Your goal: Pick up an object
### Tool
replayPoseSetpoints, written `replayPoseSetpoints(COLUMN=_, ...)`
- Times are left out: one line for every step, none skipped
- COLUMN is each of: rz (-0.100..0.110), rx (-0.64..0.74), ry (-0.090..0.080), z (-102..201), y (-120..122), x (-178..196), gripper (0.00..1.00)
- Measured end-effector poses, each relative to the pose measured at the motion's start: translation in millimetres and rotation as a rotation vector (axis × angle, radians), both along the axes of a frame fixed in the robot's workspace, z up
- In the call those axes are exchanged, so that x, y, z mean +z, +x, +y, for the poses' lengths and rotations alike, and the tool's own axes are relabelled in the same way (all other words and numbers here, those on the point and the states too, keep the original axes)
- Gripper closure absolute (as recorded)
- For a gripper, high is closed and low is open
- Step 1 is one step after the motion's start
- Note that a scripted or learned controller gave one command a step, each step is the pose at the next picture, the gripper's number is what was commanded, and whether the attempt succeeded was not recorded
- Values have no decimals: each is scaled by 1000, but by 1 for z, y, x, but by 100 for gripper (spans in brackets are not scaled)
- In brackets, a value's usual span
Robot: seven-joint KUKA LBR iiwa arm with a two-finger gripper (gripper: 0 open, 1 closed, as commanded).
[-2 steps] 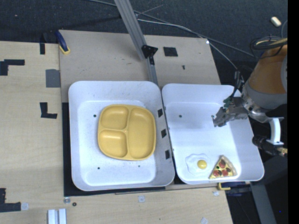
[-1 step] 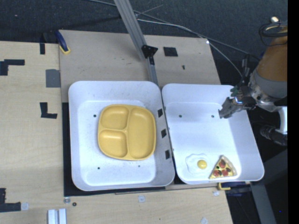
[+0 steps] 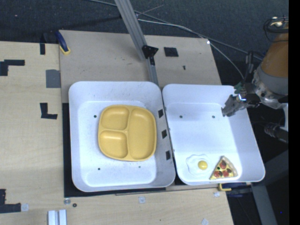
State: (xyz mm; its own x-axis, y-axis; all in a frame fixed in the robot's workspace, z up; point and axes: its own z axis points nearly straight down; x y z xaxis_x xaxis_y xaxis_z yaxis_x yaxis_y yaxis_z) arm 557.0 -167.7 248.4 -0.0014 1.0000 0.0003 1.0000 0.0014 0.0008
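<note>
Gripper hangs over the right bin's upper right edge, nothing between its fingers; can't tell if they're spread or pressed together. Fried egg toy and pizza slice toy lie side by side at that bin's near edge, well apart from the gripper. Yellow divided plate sits in the left bin.

Grey arm, orange band
</note>
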Motion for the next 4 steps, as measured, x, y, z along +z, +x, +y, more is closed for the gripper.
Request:
replayPoseSetpoints(rz=3, rx=4, ry=0, z=56, y=5, x=-12, gripper=100)
replayPoseSetpoints(rz=4, rx=5, ry=1, z=112, y=17, x=-25, gripper=100)
replayPoseSetpoints(rz=2, rx=6, ry=1, z=165, y=36, x=-20, gripper=100)
replayPoseSetpoints(rz=3, rx=6, ry=0, z=226, y=40, x=-29, gripper=100)
